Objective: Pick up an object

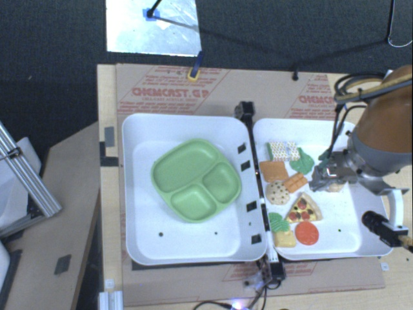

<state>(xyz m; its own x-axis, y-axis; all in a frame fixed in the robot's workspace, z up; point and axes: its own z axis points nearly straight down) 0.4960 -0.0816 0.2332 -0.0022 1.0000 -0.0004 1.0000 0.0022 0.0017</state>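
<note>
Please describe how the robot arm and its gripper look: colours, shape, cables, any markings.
The arm is bulky and rounded: a brown-orange band above, a grey wrist section below. Dark cables loop beside it near its top. The gripper is small, metallic grey with dark parts, too blurred for finer detail. I can read no markings on either.

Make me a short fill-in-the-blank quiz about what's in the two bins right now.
1. The green tray lies in the ____ bin.
2. The tray has ____ compartments.
3. The pizza slice lies in the ____ bin, along with the cookie.
4. The tomato slice is colored ____.

Missing words: left; three; right; red
</note>
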